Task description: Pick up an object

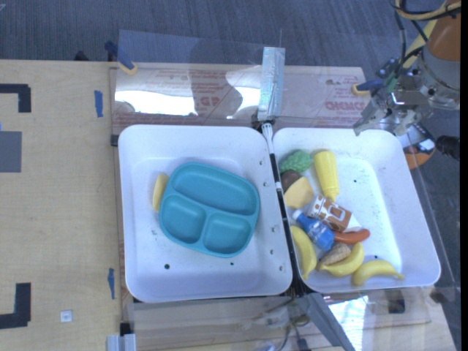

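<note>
The end effector (395, 115), its grip state impossible to tell, hangs over the right bin's (409, 196) far right corner, apart from the toy food: yellow corn cob (326, 172), bananas (351, 262), green vegetable (295, 160).

1. Teal divided plate (208, 208): smooth, matt plastic.
2. White bins (139, 196): smooth, slightly glossy plastic.
3. Tabletop (55, 189): pale matt wood.
4. Bananas (374, 270): shiny toy-like plastic.
</note>
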`<action>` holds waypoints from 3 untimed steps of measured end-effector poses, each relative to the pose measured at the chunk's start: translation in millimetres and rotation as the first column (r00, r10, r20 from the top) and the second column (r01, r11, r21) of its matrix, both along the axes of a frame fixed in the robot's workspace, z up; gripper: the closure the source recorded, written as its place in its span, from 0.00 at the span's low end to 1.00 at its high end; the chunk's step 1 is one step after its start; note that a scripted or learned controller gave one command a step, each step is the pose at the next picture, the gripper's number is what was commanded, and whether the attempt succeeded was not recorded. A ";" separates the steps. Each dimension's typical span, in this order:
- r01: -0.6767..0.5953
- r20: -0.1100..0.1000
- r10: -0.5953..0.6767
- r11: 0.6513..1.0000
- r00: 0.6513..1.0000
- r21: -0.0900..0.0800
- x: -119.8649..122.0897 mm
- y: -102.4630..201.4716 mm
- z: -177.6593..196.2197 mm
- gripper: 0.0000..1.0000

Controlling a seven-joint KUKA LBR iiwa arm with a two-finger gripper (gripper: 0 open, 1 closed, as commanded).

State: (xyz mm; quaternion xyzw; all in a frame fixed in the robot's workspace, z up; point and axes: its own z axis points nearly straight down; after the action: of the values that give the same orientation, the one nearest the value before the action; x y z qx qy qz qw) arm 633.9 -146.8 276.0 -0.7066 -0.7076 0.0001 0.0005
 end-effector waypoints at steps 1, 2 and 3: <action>-0.063 -0.012 0.063 0.998 0.998 0.003 -19.7 47.3 -150.0 0.00; -0.062 0.012 0.062 0.998 0.998 -0.004 -21.4 35.8 -185.5 0.00; -0.062 0.012 0.062 0.998 0.998 -0.004 -21.6 36.1 -176.8 1.00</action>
State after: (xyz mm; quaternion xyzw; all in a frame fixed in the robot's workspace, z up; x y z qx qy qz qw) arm 612.4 -110.7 99.3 -0.6844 -0.7291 -0.0028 -0.0049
